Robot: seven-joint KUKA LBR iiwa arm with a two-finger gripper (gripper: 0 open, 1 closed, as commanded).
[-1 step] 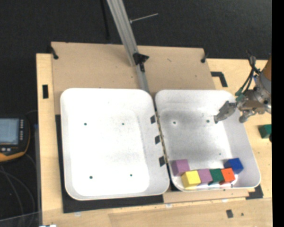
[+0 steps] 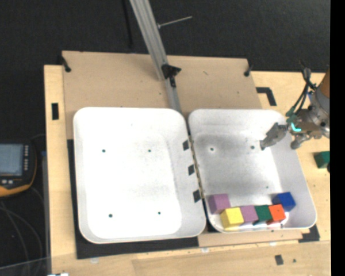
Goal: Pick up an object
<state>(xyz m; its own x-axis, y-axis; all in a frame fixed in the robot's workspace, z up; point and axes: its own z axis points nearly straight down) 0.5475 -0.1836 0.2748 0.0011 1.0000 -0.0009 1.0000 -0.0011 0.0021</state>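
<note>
Several small blocks sit along the near edge of the right bin [image 2: 241,154]: a purple block [image 2: 219,202], a yellow block [image 2: 232,217], a pale purple block [image 2: 249,213], a green block [image 2: 263,213], an orange block [image 2: 276,213] and a blue block [image 2: 284,200]. My gripper [image 2: 284,138] hangs over the bin's far right rim, well above and behind the blocks. It is open, its two grey fingers spread with nothing between them.
The left bin [image 2: 132,171] lies beside the right one. A slanted metal pole [image 2: 155,45] rises from behind the bins. A dark green object [image 2: 322,160] rests on the bench right of the bin. A pendant [image 2: 8,163] lies far left.
</note>
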